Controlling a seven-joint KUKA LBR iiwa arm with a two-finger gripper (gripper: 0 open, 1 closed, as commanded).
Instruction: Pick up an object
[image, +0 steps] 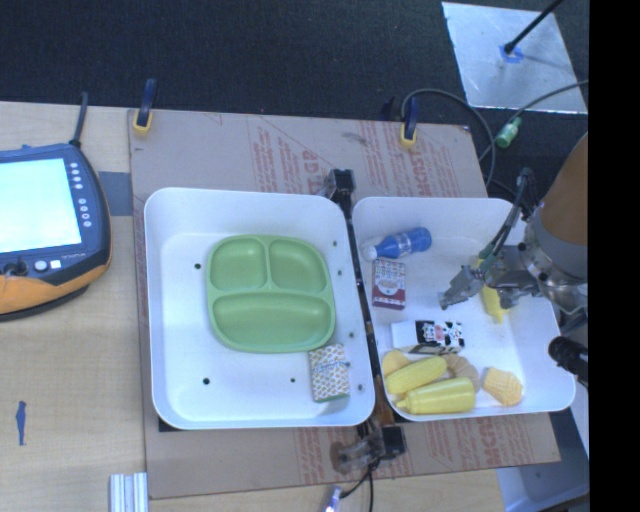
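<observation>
Rightward, the pincer (487, 290) hangs above the right bin's (440, 212) open middle floor.

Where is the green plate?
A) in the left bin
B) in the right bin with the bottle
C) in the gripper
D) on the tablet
A: the green plate lies flat in the left bin, across the divide from the bottle.

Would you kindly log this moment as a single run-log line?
gripper: low over right bin, nothing seen held | nearest: yellow piece | left bin: green plate, small packet
</observation>
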